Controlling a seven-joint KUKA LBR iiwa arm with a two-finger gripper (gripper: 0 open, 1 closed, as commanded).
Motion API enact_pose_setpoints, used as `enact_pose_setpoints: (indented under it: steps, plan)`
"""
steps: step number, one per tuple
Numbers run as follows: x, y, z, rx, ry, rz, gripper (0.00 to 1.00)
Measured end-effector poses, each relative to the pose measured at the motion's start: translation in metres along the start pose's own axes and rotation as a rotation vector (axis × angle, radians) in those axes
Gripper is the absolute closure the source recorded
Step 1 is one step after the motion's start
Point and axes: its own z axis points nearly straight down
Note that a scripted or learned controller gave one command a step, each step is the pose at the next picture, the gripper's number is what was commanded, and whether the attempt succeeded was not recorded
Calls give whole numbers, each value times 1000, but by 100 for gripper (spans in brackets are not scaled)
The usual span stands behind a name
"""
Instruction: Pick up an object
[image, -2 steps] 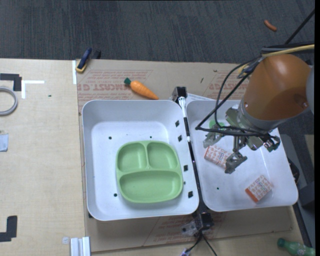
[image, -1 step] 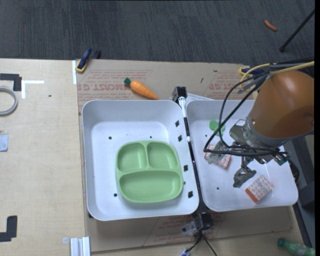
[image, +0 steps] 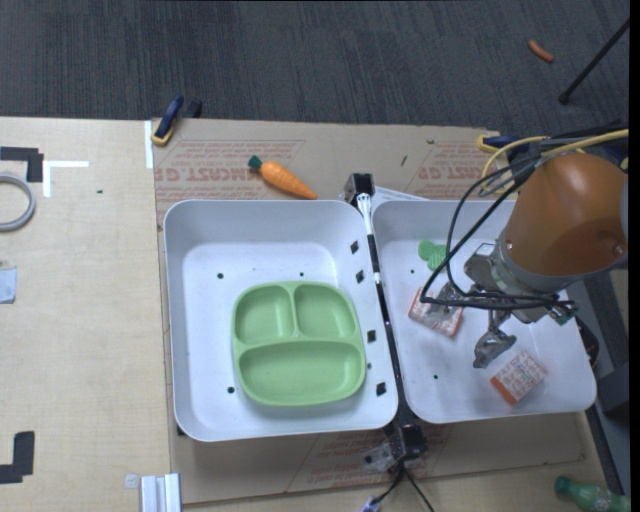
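1. Your hand (image: 493, 347) hung low over the right bin (image: 420, 395), toward its near right part; you could not tell whether it was open or closed, and nothing showed in its grip.
2. A small orange-and-white packet (image: 518, 378) lay just beside the hand, close to the right bin's near right corner, leaving little room before the rim.
3. A second red-and-white packet (image: 436, 314) lay in the middle of that bin, with a green scrap (image: 432, 254) toward its far edge.
4. Bare floor stretched along the right bin's near left part.
5. The left bin (image: 200, 240) carried a green divided plate (image: 297, 343), with open white floor around its far and left sides.
6. A toy carrot (image: 282, 177) sat on the tabletop, beyond the left bin's far edge.
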Motion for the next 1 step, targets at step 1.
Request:
enact_pose_setpoints:
  steps: [1]
  plan:
    - [-20,-3,34,0,0,-117,0]
